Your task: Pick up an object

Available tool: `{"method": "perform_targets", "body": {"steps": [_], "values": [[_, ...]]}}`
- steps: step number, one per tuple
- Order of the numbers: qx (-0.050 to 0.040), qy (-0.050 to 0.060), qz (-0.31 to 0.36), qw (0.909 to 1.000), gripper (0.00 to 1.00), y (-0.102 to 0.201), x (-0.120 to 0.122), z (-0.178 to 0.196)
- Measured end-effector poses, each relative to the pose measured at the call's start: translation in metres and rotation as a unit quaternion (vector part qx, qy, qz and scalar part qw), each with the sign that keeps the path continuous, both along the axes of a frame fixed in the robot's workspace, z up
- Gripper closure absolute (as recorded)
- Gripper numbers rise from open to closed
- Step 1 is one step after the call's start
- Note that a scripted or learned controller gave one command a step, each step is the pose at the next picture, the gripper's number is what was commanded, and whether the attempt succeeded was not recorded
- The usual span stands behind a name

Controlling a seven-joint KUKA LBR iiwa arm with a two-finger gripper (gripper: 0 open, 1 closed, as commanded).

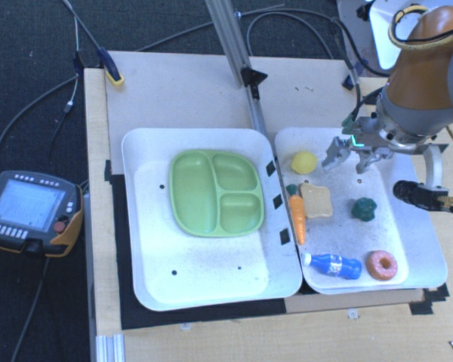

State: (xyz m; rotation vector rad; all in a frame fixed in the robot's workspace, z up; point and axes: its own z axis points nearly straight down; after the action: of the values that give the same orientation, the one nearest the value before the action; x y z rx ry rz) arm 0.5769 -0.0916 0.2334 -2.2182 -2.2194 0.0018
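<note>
My gripper [350, 159] hangs over the back of the right bin [415, 236], fingers spread apart with nothing between them. Just left of it lies a yellow lemon [303, 162]. Below sit a tan slice of bread [316, 201], an orange carrot [297, 218] along the bin's left wall and a green broccoli piece [364, 209]. Near the front edge lie a blue and white bottle [334, 265] and a pink donut [382, 264].
The left bin [147, 225] holds a green divided plate [216, 192]. A metal pole [230, 32] slants across the back of the bench. A teach pendant [30, 212] lies on the floor at the left. Cables run behind the bench.
</note>
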Motion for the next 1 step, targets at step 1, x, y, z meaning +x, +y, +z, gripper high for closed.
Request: {"method": "perform_targets", "body": {"steps": [1], "values": [[-0.0001, -0.001, 0.000, 1.0000, 0.00, 0.0000, 0.0006, 0.0010]]}}
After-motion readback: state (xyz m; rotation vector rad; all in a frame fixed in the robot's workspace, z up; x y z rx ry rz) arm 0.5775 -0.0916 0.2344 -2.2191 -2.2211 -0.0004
